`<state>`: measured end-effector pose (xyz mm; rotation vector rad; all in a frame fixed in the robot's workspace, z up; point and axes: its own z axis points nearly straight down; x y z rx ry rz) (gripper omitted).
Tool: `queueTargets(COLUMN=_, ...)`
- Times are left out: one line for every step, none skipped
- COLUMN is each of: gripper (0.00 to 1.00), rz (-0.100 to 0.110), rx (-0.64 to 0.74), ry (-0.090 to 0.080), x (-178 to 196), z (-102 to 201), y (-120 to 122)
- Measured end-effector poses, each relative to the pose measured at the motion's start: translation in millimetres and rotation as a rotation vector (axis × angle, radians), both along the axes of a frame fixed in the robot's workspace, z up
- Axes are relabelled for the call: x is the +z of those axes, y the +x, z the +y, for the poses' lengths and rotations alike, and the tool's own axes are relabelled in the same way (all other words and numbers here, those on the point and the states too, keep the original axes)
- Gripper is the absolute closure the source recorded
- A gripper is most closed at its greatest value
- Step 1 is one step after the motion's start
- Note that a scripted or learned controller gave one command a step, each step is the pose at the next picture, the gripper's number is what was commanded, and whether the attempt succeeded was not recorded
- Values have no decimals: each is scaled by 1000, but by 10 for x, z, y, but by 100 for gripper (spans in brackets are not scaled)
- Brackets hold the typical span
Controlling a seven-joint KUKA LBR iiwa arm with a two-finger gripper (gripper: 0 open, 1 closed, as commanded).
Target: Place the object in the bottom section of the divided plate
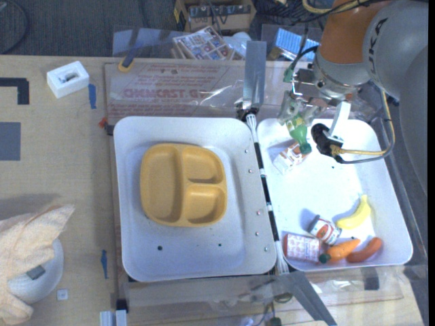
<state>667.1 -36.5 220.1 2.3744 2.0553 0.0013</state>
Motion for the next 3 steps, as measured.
queueTargets(gripper=100, rz=4, rx=-58, ry=1, x=-357, z=759, y=-314)
queueTargets(gripper=100, rz=4, rx=262, ry=1, x=-142, z=1392, y=-732)
queueTargets(gripper=0, rz=3, rx=261, ry=1, x=-141, z=1385, y=-730)
